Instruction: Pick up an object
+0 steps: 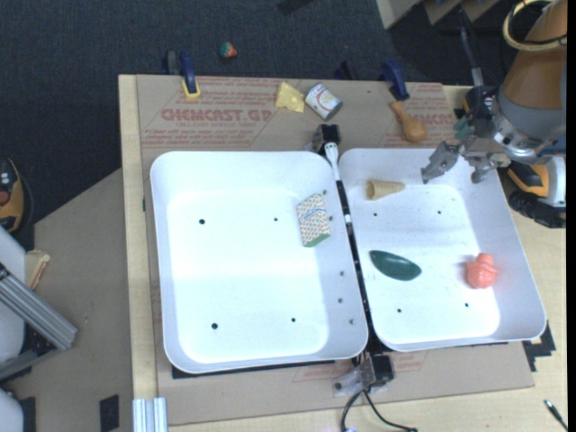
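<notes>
My gripper (459,167) hangs over the far edge of the right bin (504,232), its two fingers spread open with nothing between them. A tan cone (384,188) lies to its left in the right bin. A dark green oval (395,265) rests near that bin's middle, and a pink lumpy object (481,271) sits toward its right side. In the left bin (180,241) a patterned pale green packet (313,219) lies near the right wall.
On the cardboard behind the bins lie a yellow wedge (290,98), a small white box (323,101) and a tan wooden piece (408,122). Blue clamps (188,72) hold the board's far edge. A black divider (340,196) runs between the bins.
</notes>
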### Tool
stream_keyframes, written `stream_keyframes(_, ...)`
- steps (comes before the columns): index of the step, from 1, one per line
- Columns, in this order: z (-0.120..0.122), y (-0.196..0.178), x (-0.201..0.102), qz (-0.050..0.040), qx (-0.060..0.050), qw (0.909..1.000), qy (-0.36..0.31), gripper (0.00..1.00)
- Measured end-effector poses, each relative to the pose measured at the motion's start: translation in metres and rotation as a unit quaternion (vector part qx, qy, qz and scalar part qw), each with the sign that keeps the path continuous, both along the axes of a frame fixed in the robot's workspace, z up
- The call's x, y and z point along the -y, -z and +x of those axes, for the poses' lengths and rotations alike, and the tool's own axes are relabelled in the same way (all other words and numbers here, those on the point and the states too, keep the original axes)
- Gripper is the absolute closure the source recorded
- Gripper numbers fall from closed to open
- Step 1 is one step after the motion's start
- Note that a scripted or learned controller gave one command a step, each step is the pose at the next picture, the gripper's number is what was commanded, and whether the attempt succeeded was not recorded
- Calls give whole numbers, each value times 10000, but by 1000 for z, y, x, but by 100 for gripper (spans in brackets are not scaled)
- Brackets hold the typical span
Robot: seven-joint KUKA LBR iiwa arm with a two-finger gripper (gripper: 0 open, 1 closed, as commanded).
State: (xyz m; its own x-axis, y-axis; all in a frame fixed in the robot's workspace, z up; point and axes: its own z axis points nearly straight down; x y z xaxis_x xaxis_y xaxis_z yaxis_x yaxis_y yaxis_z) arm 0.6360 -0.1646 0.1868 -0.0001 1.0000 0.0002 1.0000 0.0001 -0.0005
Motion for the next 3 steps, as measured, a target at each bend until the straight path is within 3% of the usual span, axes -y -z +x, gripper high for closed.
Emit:
stream_keyframes(1, 32, 80, -53, -3, 61, 10000, -8, 0)
stream_keyframes(2, 32, -4, -140, 5, 42, 10000, -34, 0)
stream_keyframes(3, 31, -9, -135, -4, 19, 10000, -8, 100)
